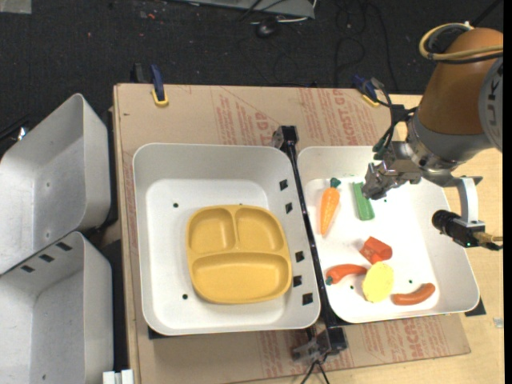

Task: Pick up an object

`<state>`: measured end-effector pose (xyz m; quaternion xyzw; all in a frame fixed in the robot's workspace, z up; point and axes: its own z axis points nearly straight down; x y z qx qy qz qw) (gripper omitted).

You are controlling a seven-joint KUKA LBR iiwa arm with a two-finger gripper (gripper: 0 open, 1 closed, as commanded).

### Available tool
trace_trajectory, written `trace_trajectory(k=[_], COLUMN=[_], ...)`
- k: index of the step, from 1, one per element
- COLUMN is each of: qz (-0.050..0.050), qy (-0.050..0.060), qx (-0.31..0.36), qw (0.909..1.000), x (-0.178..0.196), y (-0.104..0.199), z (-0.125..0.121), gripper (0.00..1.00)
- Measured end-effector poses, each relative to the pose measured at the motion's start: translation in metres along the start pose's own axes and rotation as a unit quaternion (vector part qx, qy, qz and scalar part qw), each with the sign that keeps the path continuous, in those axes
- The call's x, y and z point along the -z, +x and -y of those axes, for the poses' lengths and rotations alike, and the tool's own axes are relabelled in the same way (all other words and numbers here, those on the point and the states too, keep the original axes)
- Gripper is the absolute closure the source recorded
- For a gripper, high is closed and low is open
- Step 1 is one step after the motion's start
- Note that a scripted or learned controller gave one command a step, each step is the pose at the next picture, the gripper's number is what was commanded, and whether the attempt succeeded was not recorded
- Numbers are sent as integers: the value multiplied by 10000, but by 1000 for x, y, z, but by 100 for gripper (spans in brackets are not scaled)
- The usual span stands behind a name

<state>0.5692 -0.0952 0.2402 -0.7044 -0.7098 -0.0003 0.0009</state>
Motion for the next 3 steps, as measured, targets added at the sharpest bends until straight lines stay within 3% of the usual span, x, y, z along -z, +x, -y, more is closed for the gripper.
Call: trace_trajectory(k=[3], qz=[0], qy=[-19], qx=[2], qw=[10000], x=[-1], y=[155], z=[-44], gripper=[100])
